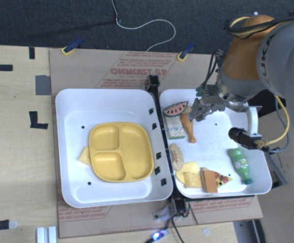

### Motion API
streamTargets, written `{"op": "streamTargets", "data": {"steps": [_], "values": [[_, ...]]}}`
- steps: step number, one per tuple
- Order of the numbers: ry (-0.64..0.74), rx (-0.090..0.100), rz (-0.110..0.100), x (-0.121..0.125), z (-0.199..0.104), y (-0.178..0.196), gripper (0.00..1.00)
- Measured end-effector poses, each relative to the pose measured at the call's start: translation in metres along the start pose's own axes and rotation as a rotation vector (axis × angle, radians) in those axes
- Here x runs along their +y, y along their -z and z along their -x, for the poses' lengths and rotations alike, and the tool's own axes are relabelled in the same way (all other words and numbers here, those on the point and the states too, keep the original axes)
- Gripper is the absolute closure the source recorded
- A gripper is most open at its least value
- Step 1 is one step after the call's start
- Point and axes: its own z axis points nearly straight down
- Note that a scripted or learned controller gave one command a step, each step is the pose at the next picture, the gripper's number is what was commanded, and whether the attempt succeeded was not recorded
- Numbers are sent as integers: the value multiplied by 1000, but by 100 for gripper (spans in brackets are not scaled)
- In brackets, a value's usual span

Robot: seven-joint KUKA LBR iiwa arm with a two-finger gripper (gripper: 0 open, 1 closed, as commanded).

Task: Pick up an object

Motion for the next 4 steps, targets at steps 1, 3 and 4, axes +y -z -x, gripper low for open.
{"op": "streamTargets", "data": {"steps": [1, 3, 4], "values": [[0, 0, 1, 52, -24, -3, 100], [-4, -2, -2, 85, -54, -12, 100], [-5, -2, -2, 78, -62, -4, 100]]}}
